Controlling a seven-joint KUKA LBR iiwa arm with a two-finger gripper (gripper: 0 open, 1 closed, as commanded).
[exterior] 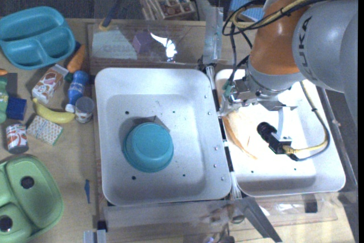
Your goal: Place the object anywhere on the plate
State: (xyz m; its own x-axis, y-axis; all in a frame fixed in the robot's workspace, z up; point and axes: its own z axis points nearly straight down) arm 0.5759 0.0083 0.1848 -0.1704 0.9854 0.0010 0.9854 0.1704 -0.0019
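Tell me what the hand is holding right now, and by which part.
It cannot be told. The hand sits low over the right bin, above a pale orange plate, with the wrist hiding whatever might be in it.

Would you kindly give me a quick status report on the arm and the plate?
Arm over right bin, gripper at its left wall. Tan plate in that bin, partly under arm. Blue bowl inverted in left bin.

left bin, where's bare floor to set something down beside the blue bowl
The left bin has bare floor behind and to the right of the blue bowl, up to its far wall and the divider. The bowl fills the near-left part. The right bin is crowded: the arm hangs over its far half and the plate, leaving a bare strip along the near wall.
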